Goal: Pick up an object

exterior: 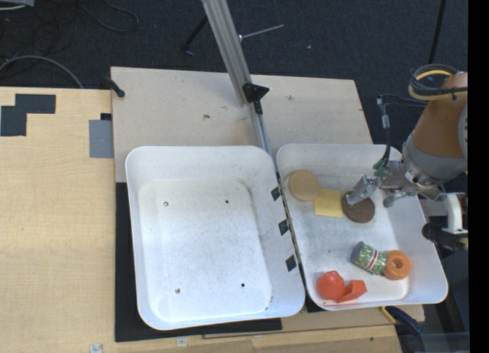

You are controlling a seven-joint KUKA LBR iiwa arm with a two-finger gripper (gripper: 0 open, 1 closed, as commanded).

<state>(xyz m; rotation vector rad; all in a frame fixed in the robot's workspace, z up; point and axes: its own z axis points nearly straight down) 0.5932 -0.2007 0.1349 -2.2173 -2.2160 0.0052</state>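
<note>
The right bin (428,286) holds several small objects: a tan round disc (304,185), a yellow flat piece (328,204), a dark brown disc (359,210), a green patterned cylinder (368,257), an orange ring (396,265) and a red piece (336,286). My gripper (365,190) hangs low over the bin's upper right part, just above the dark brown disc and touching or nearly touching its top edge. Its grey fingers point left and down. Nothing shows between them.
The left bin (153,191) lies beside the right one, with black clips (283,225) along the shared rim. A slanted aluminium bar (229,46) rises behind the bins. The arm's grey body (435,137) enters from the right.
</note>
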